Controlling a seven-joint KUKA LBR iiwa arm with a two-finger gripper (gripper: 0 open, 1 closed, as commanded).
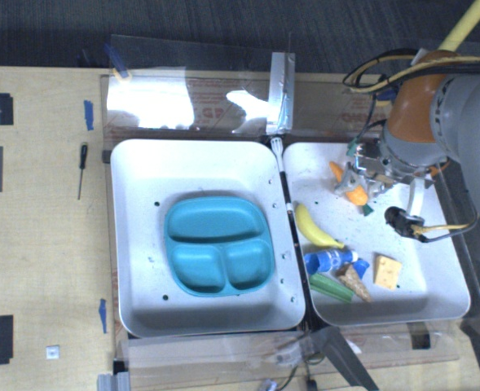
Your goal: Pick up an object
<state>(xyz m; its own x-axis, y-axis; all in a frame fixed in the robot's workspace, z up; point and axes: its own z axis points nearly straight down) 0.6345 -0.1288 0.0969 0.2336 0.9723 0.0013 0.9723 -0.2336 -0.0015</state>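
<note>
Jaws (358,184) low in the right bin (443,296), seemingly clamped on an orange piece (356,194).

A blue tray (217,243) is seen in the left bin (134,169). In the right bin (443,287) — a banana (314,228), a bottle (329,261) and cheese (387,271) — the gripper (362,177) is lowered over orange pieces (355,194).

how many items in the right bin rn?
6: banana, blue bottle, green piece, cone, yellow block, orange object under the end effector. More may be hidden.
</note>
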